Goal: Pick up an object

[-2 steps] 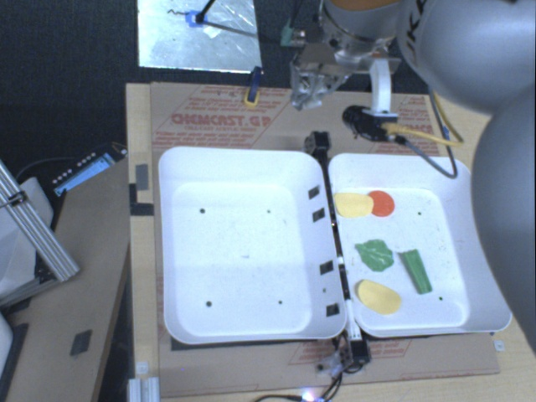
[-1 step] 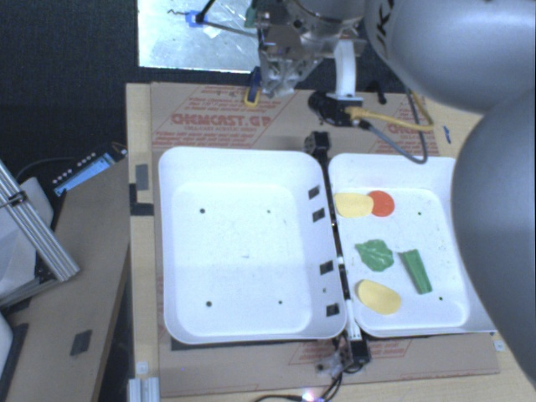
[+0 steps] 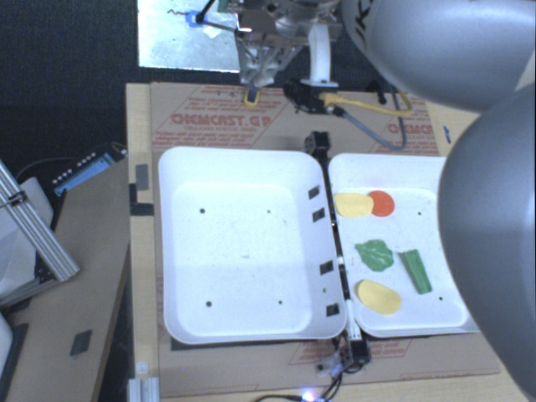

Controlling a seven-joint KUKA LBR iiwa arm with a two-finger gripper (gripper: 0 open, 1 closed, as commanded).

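5 small objects lay in the right bin (image 3: 394, 167): a yellow oval piece (image 3: 353, 205) touching an orange-red round piece (image 3: 382, 203) near the far side, a green leafy piece (image 3: 374, 254) in the middle, a green stick-shaped piece (image 3: 415, 271) just beside it, and a second yellow oval piece (image 3: 378, 296) near the front. The left bin (image 3: 243, 162) sat beside it, the 2 sharing a central divider. Both rested on a cardboard sheet (image 3: 209, 115) on the table (image 3: 100, 241).

The tool (image 3: 258, 75) hung beyond the far edge of the left bin, well apart from every object, with nothing between its parts; whether it was released or clenched could not be told at that angle. The grey arm (image 3: 469, 48) crossed above the right bin and hid part of that bin's right side.

Judging from that layout, the step in hand was the approach. Doing it well would mean choosing an isolated target: the green stick or the front yellow oval looked easier than the 2 touching pieces. The tool should travel over the right bin, centre above the chosen piece, align across its narrow width, and descend straight down. These pieces looked flat, so a shallow descent would likely close on air.
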